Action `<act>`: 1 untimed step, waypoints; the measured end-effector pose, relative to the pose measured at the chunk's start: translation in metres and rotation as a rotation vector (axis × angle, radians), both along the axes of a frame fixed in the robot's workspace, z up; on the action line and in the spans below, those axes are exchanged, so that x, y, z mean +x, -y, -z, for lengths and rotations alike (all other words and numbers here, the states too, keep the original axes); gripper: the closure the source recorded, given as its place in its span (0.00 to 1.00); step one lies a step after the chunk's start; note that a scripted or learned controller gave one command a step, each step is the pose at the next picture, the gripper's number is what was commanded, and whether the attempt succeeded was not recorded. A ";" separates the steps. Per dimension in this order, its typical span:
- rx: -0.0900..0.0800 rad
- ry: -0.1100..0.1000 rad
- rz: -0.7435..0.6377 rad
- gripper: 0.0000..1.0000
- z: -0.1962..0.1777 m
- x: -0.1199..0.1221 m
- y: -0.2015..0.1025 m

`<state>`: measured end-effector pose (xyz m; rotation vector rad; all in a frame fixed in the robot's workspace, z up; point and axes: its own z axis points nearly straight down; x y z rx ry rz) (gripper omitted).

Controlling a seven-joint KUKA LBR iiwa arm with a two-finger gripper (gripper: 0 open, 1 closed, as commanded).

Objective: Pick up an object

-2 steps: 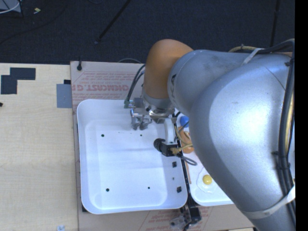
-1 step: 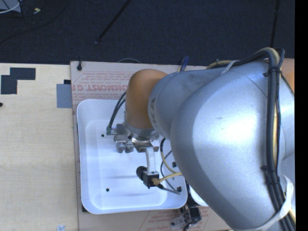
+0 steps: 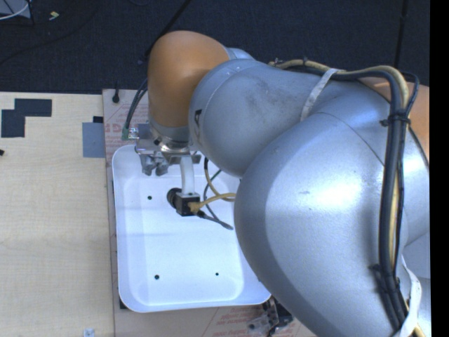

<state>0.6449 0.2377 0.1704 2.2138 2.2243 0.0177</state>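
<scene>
Arm [image 3: 309, 188]: the grey body enters from the right and takes up most of the right half of the view. Its orange band [image 3: 179, 72] sits above the wrist, over the far edge of the white bin [image 3: 133, 258].

Pincer [image 3: 156, 166]: it hangs below the wrist, low over the bin's far left corner, close to the far wall. Whether it is apart or together cannot be told from this angle. Nothing is seen clamped in it.

Bin: the floor in view is plain white, marked with three small dark dots [image 3: 156, 277], one near the left wall and two toward the near wall. The arm hides the bin's right side.

Object: where it lies cannot be told.

Bench [image 3: 49, 230]: a pale wood-toned surface left of the bin, bearing a black stepped patch [image 3: 27, 114] and a grey square patch [image 3: 92, 139] near its far edge. A strip of brown board [image 3: 231, 320] with red print shows under the bin's near edge.

Cables [image 3: 391, 160]: dark and pale lines run along the arm's upper right side.
</scene>
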 end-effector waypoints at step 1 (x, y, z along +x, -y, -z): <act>-0.006 -0.012 0.004 1.00 0.003 -0.001 -0.005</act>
